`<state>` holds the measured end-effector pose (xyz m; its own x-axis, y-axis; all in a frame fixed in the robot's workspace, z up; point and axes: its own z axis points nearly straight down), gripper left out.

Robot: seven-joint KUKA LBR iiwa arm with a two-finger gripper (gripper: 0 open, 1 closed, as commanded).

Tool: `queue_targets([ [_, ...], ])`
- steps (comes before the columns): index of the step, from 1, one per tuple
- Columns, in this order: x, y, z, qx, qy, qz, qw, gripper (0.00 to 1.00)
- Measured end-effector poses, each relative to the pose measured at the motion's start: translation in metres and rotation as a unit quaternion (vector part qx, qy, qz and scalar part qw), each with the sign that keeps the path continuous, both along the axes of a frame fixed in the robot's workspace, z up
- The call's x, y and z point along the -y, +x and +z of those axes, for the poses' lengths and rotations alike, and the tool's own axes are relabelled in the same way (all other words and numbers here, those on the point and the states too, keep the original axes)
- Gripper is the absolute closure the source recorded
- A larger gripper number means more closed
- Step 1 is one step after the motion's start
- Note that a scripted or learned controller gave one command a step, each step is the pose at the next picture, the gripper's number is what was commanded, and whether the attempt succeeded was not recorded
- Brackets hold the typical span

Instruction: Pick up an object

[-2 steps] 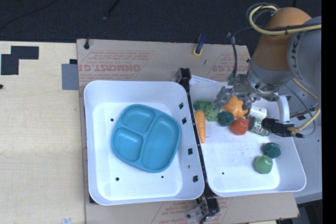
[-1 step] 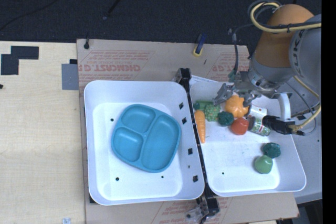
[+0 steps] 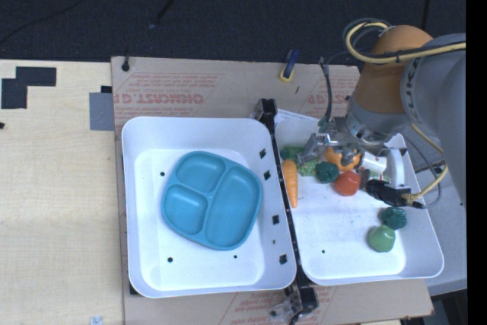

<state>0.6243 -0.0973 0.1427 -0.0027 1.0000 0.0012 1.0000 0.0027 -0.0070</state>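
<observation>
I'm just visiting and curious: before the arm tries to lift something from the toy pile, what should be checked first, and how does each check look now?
1. End effector over the right bin: ok.
2. Toys within reach, carrot and red tomato: ok.
3. Toy between its fingers: cannot tell.
4. Target stands apart from neighbours: not ok, cluttered.
5. Blue tray out of the way, in the left bin: ok.

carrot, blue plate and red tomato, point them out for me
carrot (image 3: 291, 183), camera view, middle of its orange body by the right bin's left wall
blue plate (image 3: 211, 199), camera view, ridge between its compartments
red tomato (image 3: 348, 183), camera view, middle of its top
</observation>
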Motion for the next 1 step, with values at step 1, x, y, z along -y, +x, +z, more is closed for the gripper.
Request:
queue_targets([
  [1,0.0038,0.0037,-0.0456,0.009,-0.0050,-0.003,0.9999,0.00],
])
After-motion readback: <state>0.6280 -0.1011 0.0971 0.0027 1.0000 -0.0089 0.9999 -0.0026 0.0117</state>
